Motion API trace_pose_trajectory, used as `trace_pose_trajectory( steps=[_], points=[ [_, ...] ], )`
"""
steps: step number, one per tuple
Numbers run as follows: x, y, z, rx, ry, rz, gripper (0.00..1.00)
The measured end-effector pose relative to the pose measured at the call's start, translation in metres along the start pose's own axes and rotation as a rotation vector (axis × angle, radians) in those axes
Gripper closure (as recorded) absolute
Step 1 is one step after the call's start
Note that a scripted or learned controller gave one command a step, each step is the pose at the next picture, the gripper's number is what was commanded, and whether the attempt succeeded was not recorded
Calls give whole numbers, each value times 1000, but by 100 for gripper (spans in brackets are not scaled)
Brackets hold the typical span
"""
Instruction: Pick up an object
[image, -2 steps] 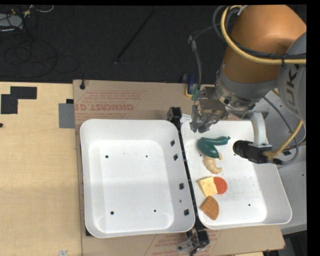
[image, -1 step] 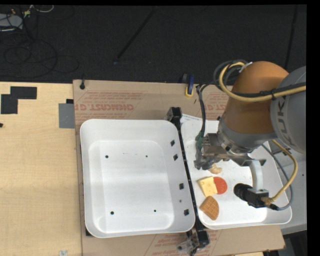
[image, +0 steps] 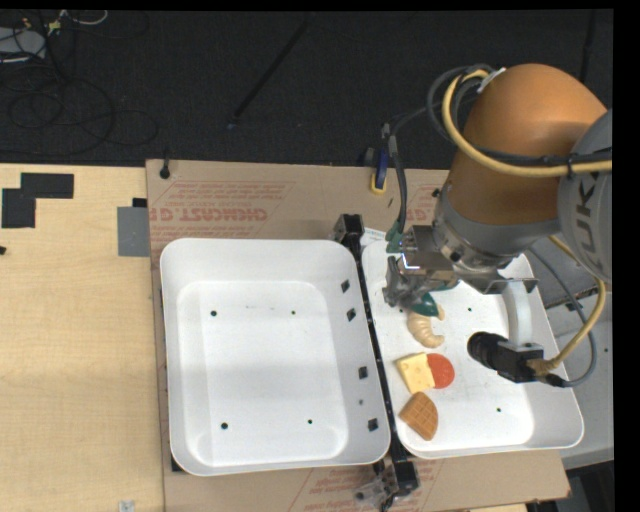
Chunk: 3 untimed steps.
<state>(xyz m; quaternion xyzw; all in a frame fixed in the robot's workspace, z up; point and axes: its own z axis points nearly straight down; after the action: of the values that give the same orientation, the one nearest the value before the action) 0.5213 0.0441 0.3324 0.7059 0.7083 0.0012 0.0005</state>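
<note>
Camera view: the gripper (image: 405, 283) is low in the right bin (image: 540, 425), near its upper left corner, and whether it is apart or together cannot be told. Just below it lies a cream croissant (image: 427, 331) with a teal object (image: 430, 304) touching its upper end. Further below the croissant sit a yellow wedge (image: 416, 373), a red disc (image: 441, 372) and a waffle (image: 421, 415).

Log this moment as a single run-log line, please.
phase: reaching | gripper: low in right bin, over teal item | croissant, cheese wedge, red disc, waffle: lying in bin
</note>
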Motion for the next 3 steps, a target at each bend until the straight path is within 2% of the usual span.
trace_pose_trajectory(
  steps=[1,2,3],
  points=[
    [61,11,-26,2,-1,-1,100],
    [58,-32,11,12,-2,6,100],
    [90,-31,-36,2,0,0,100]
  ],
)
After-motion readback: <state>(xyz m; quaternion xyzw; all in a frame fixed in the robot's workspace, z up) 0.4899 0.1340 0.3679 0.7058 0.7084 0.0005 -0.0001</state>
